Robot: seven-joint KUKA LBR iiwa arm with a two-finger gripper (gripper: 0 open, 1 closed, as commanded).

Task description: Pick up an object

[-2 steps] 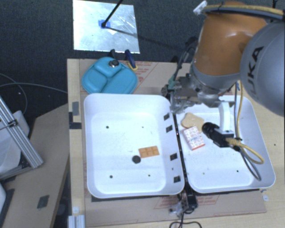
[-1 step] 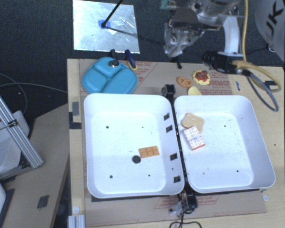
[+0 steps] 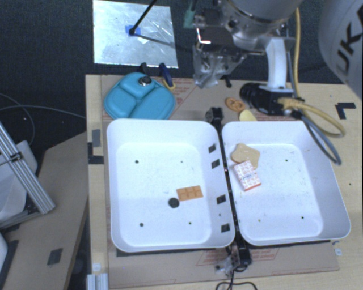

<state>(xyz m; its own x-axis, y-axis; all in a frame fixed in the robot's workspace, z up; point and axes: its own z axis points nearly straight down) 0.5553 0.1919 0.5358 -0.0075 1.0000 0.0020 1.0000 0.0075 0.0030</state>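
**Gripper high behind the bins, objects lying below**

The bench (image 3: 142, 263) carries two shallow white bins side by side. The left bin (image 3: 130, 147) holds an orange wafer-like tile (image 3: 189, 193) and, just beside it to the left, a small dark disc (image 3: 174, 203). The right bin (image 3: 317, 187) holds a tan, bread-shaped piece (image 3: 245, 153) near its left wall, with a small red-and-white packet (image 3: 247, 175) touching its lower edge.

The grey arm (image 3: 261, 14) reaches in along the top of the view, and its gripper (image 3: 209, 76) hangs above the bench behind the seam between the bins, well apart from every object in them; the tan piece and the packet lie nearest, below and to its right. Whether the gripper is open or closed cannot be told from this blurred angle.

Behind the left bin sits a blue divided tray (image 3: 139, 97). A brown cookie-like piece (image 3: 233, 104) and a pale yellow lump (image 3: 247, 116) lie on the bench behind the right bin.
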